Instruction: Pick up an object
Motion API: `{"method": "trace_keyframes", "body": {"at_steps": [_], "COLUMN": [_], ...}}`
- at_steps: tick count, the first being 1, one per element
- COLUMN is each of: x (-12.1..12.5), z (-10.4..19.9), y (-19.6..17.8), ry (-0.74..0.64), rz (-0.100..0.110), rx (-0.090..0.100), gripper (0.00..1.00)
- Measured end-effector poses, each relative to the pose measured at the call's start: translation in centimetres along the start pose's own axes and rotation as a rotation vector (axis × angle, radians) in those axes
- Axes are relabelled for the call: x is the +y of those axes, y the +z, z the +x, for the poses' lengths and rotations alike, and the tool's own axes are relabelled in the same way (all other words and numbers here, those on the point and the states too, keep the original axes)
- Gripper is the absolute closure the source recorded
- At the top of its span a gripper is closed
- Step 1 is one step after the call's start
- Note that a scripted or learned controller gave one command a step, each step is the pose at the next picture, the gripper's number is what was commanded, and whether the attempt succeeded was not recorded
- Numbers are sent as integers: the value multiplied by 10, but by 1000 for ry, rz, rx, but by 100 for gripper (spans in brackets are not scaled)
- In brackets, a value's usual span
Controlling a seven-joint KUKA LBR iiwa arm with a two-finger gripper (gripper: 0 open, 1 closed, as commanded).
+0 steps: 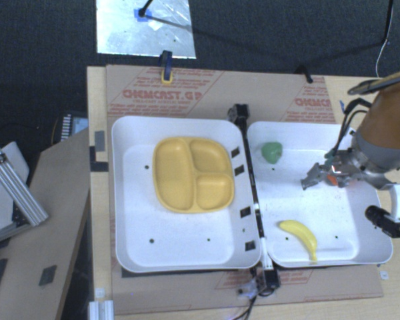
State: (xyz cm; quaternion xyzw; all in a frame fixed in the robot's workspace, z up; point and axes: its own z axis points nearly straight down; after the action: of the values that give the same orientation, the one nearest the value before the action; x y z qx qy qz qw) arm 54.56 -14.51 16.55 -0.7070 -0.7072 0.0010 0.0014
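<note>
Nearest me, a yellow banana (300,237) lies in the right bin (367,245). Beyond the banana, the claw (313,179) hangs open, gripping nothing.

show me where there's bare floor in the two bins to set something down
Right bin: bare floor between the green object and the banana, left of the gripper. Left bin: a bare strip around the yellow divided plate, widest along the near edge. Crowded by the arm.
</note>
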Motion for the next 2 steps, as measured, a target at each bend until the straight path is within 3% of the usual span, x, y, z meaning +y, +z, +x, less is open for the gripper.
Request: {"method": "trace_keyframes", "body": {"at_steps": [1,2], "x": [7,7], "z": [1,2], "y": [60,82], "ry": [0,0], "rz": [0,-2], "rx": [1,0], "gripper": [0,0]}}
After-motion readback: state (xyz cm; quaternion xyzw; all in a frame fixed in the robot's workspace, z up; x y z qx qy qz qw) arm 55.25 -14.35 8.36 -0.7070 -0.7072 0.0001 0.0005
